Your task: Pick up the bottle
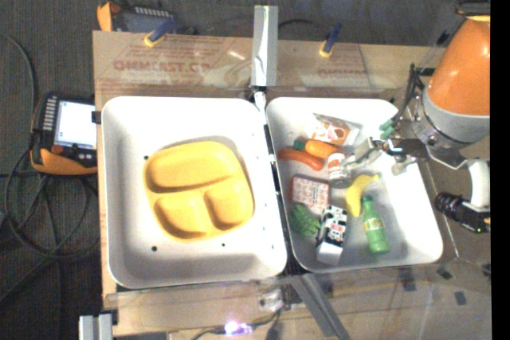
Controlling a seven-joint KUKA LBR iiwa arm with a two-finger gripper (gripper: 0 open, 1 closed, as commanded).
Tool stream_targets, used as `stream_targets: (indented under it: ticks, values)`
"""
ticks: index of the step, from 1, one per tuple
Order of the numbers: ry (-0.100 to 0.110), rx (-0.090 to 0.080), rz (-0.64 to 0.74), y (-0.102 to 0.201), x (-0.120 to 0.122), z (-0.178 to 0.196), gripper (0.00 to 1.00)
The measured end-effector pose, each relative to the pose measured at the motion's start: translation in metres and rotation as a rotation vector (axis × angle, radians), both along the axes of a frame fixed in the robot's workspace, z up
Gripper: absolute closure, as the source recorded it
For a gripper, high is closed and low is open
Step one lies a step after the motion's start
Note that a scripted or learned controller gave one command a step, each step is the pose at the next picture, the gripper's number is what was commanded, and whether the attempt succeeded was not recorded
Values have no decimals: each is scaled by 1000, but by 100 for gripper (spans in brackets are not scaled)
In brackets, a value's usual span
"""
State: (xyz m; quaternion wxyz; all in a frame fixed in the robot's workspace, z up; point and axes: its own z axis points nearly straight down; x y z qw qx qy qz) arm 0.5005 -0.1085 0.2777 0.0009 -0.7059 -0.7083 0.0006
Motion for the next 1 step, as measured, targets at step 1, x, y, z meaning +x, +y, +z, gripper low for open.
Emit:
stream_targets:
  ticks: [1]
  values:
    - [0,0,-185,-69,-17,-181,0]
